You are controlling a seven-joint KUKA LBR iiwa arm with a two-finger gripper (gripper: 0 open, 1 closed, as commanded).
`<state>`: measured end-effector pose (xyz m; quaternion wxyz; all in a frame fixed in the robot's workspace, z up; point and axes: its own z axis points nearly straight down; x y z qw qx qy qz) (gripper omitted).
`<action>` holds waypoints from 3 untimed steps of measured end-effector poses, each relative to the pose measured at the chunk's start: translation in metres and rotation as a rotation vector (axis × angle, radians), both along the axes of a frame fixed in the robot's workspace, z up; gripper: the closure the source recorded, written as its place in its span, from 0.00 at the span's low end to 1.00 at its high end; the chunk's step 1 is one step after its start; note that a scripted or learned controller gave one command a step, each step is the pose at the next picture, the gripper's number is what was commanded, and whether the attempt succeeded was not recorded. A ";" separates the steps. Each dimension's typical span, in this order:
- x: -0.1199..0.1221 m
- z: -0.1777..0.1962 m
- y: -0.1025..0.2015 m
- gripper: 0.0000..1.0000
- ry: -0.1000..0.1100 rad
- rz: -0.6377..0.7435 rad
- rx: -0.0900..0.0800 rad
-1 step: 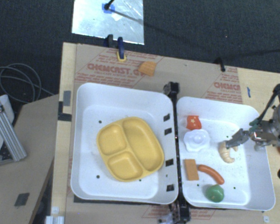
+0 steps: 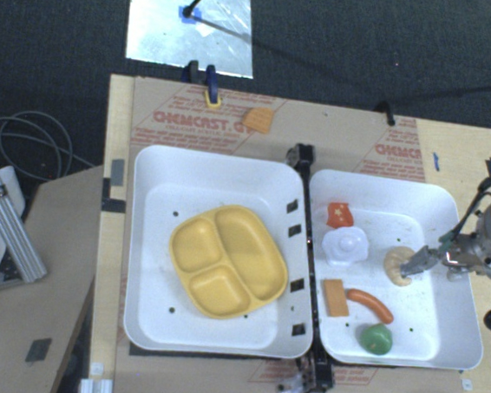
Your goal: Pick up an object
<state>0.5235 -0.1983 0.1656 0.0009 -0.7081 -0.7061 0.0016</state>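
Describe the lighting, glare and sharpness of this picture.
Camera view: light is even and soft, with faint shadows under the yellow divided plate and the small items in the right bin; the shiny sheet on the dark floor throws bright glare; the white bins look slightly washed out; the gripper over the tan round piece is a little soft; cardboard print reads clearly.

Yellow tray in left bin, tool over right bin
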 end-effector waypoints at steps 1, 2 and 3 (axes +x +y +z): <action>0.027 -0.085 0.001 0.00 -0.003 0.008 0.002; 0.074 0.061 0.060 0.00 -0.022 0.015 -0.001; -0.020 -0.087 -0.010 0.00 0.002 -0.006 0.002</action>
